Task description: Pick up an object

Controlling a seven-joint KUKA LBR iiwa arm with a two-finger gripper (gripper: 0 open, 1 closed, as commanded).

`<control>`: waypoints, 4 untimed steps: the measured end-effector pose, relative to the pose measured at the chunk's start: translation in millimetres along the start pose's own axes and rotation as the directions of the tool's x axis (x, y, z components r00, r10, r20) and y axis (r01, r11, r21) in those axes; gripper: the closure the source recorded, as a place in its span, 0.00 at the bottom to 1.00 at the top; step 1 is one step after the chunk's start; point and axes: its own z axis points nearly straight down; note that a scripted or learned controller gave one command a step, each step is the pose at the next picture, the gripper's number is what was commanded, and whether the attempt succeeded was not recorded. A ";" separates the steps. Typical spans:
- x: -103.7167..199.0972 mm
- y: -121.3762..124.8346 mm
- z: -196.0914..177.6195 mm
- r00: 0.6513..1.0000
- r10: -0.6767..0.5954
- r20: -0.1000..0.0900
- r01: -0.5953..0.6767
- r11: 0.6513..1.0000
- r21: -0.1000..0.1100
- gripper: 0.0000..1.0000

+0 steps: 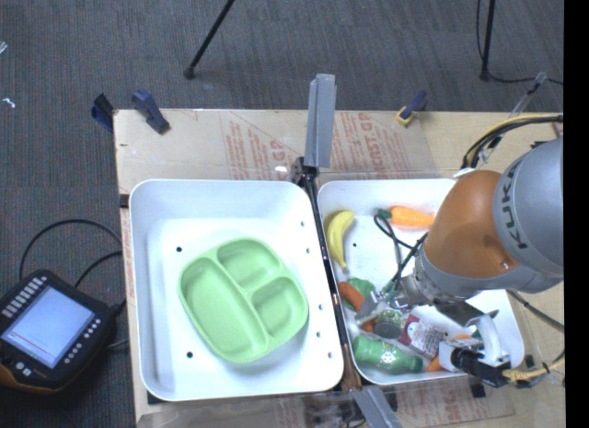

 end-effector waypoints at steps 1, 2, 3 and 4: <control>-4.5 2.9 -16.2 1.000 0.010 0.003 -0.010 1.000 -0.013 1.00; 47.8 64.3 -100.7 0.997 -0.076 0.003 0.076 0.997 -0.002 1.00; 47.8 64.2 -100.5 0.997 -0.076 0.003 0.076 0.997 -0.002 0.00; -20.9 12.6 -15.3 0.995 -0.104 0.001 0.104 0.995 0.000 0.00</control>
